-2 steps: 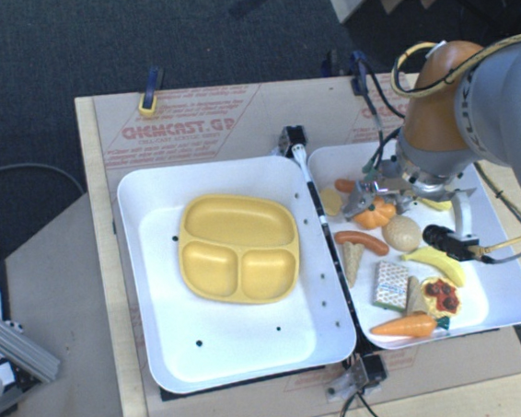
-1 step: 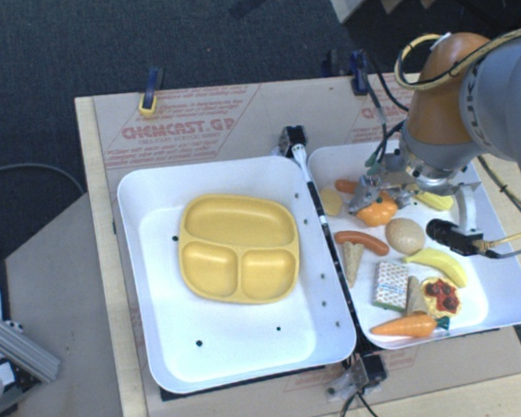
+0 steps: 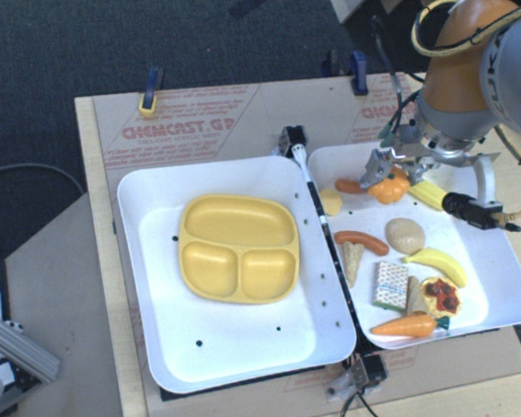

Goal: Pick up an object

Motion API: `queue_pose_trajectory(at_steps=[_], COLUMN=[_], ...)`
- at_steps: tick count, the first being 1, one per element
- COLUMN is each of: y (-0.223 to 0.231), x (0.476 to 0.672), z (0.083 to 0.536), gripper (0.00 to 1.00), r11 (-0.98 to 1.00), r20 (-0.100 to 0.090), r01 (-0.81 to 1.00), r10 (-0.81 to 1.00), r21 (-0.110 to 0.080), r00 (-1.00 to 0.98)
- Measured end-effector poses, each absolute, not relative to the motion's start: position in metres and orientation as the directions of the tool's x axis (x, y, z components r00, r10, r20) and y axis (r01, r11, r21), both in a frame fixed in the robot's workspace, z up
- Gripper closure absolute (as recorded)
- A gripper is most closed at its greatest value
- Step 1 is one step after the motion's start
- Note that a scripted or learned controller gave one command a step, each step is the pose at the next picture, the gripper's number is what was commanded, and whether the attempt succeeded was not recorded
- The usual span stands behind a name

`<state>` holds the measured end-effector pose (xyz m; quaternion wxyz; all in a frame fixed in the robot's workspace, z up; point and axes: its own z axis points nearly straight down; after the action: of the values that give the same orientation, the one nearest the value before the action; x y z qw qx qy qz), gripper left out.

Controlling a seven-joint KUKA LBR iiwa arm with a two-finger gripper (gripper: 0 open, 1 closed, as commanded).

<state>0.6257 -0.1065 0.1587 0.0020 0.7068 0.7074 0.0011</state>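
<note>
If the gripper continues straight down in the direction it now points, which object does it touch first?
Most likely the orange fruit: the gripper hangs right above it in the right bin, pointing down. A red sausage lies just beside the fruit. Depth is hard to judge from this slanted view, so this is a best guess.

Robot lab: clamped cardboard bench (image 3: 195, 117), bins (image 3: 155, 260), cables.
</note>
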Motion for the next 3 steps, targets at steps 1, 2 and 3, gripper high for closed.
queue_pose_trajectory(at_steps=[1, 2, 3], y=[-0.114, -0.113, -0.06], x=[0.623, 0.623, 0.603], z=[0.206, 0.226, 0.23], gripper=[1.0, 1.0, 1.0], r11=[-0.001, 0.001, 0.004], r20=[-0.002, -0.001, 0.002], r01=[1.0, 1.0, 1.0], r10=[1.0, 1.0, 1.0], r21=[0.006, 0.005, -0.004], r00=[0.001, -0.001, -0.004])
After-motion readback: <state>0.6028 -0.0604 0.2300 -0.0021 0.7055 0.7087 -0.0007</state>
